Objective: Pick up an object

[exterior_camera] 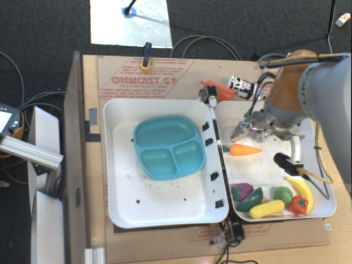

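Orange plastic toy carrot (245, 150) lies on its side on the floor of the right-hand shallow white bin (258, 172), close to the divider where the two bins meet, with its pointed end aimed to the right. The gripper (251, 130) on the grey arm with the orange band sits low in the same bin, just beyond the carrot on the far side. Nothing can be seen in its grasp, and it cannot be told whether it is spread or pressed together. Along the near edge of the right bin is a cluster of toy food: a purple piece (240, 191), a dark green elongated piece (250, 199) leaning against it, a yellow corn cob (267, 208), a round green piece (282, 194), a red tomato (298, 204) and a curved yellow banana (302, 190). The left-hand shallow white bin (118, 147) holds a teal plastic plate with three compartments (168, 147), lying flat near its middle. Both bins rest on a worktop covered by brown cardboard with red lettering (143, 79).
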Robot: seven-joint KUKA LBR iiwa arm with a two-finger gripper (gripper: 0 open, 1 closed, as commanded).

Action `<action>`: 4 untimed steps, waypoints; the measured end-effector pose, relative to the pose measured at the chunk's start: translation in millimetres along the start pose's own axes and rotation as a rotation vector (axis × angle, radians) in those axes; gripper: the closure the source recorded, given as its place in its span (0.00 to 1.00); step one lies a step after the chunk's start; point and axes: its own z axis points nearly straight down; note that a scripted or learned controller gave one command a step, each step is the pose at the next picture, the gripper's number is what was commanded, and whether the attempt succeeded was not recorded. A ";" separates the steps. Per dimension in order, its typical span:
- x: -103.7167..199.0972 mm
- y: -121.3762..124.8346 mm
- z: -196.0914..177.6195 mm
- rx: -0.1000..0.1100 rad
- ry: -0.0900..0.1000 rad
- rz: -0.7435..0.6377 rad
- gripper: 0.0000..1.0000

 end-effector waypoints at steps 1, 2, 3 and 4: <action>3.5 47.7 -6.9 -0.008 0.000 -0.006 0.00; 6.5 -1.8 1.0 0.003 0.001 -0.001 0.00; 13.2 47.7 -1.0 -0.008 0.000 -0.007 0.00; -5.8 6.5 0.3 0.001 0.000 0.000 0.00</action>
